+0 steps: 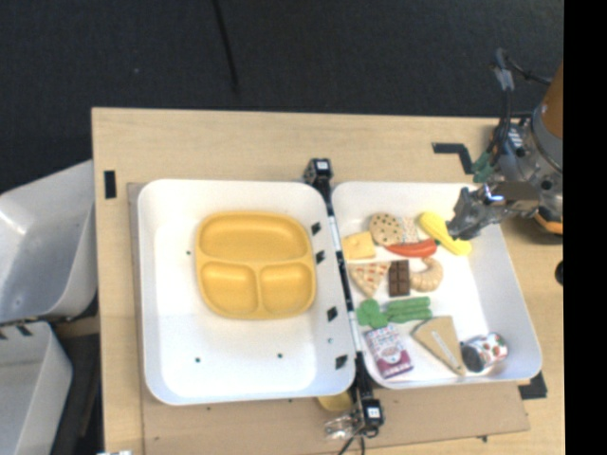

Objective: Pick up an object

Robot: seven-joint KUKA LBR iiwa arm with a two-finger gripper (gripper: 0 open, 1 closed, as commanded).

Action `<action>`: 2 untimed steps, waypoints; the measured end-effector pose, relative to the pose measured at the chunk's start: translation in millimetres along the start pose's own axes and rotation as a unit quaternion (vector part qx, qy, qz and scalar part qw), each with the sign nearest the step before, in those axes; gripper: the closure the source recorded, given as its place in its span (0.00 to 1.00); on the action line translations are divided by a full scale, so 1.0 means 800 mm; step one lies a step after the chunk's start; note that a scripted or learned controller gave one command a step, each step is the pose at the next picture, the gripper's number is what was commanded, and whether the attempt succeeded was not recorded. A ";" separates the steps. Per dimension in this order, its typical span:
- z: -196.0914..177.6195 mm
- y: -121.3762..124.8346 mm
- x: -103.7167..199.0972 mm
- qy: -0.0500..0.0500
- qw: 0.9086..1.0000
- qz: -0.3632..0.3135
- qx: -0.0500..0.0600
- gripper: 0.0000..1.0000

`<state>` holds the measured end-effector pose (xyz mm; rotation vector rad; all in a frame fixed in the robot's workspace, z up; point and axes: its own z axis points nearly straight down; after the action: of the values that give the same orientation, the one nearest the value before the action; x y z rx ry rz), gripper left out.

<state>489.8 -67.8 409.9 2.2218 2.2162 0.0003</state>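
Note:
The right bin (503, 292) holds several toy foods. Among them are a speckled cookie (384, 227), a yellow banana (444, 233), a red chili (413, 248), a cheese block (358, 245), a pizza slice (370, 277) and a chocolate bar (399, 277). There are also a tan pastry (430, 274), a green vegetable (395, 309), a pink packet (387, 349), a tan wedge (436, 339) and a dark-and-white piece (484, 352). My gripper (471, 212) hangs over the bin's upper right, just above and right of the banana. Nothing is seen held in it.
The left bin (171, 349) carries a yellow divided plate (254, 263). A black-clipped divider (332, 263) runs between the bins. A black bracket (453, 152) lies on the wooden bench behind the right bin. A white container (38, 245) sits off the bench's left side.

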 end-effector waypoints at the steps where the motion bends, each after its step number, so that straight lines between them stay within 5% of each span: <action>1: -0.090 0.010 0.068 0.001 1.000 -0.005 -0.004 1.00; 2: -0.112 0.000 0.054 0.001 1.000 -0.002 -0.001 1.00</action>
<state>489.6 -24.1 499.4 2.2180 2.2202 0.0029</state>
